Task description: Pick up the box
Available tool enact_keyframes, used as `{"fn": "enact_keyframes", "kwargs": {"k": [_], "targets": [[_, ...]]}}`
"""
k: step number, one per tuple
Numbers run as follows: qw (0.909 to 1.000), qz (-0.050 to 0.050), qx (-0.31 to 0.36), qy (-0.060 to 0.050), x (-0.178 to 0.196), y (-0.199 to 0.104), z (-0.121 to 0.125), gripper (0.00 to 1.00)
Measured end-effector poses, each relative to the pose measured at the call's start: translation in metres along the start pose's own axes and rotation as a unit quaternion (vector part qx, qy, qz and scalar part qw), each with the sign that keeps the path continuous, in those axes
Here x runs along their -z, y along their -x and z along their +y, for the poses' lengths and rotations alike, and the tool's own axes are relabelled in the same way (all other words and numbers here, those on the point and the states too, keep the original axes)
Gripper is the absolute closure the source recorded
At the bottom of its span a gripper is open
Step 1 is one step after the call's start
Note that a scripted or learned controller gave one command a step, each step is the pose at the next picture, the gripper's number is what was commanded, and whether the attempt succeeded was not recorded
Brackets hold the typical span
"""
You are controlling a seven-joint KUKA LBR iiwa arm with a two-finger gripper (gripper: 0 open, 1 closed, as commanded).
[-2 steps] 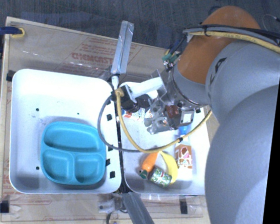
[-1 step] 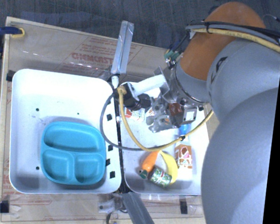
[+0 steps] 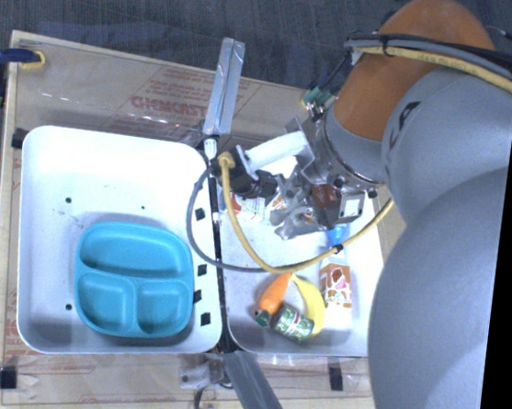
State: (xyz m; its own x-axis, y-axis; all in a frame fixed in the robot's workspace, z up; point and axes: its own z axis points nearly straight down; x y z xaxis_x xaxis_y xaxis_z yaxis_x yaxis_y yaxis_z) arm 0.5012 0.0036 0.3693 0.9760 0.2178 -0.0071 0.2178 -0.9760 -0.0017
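Grey arm (image 3: 445, 176) nearest, box (image 3: 337, 286) upright lengthwise near banana (image 3: 309, 298), finger state unclear

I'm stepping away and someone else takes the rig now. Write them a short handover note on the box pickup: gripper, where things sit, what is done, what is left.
Gripper: low in the right bin, over its upper half; open or shut cannot be told from this view.
Box: lying near the right bin's right wall, below the gripper, apart from it.
Beside it: banana, carrot, green can.
Left bin: holds a blue divided tray.
Done: arm is down in the right bin.
Left: grasp the box and lift it; it is not yet picked up.
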Motion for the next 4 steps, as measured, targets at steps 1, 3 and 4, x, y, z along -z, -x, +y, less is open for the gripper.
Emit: {"fn": "enact_keyframes", "kwargs": {"k": [1, 3, 4], "targets": [[1.0, -0.001, 0.003, 0.0, 0.009, -0.001, -0.001, 1.0], [0.9999, -0.004, 0.01, 0.0, 0.028, -0.002, -0.002, 1.0], [0.9999, -0.006, 0.013, 0.0, 0.038, -0.002, -0.003, 1.0]]}}
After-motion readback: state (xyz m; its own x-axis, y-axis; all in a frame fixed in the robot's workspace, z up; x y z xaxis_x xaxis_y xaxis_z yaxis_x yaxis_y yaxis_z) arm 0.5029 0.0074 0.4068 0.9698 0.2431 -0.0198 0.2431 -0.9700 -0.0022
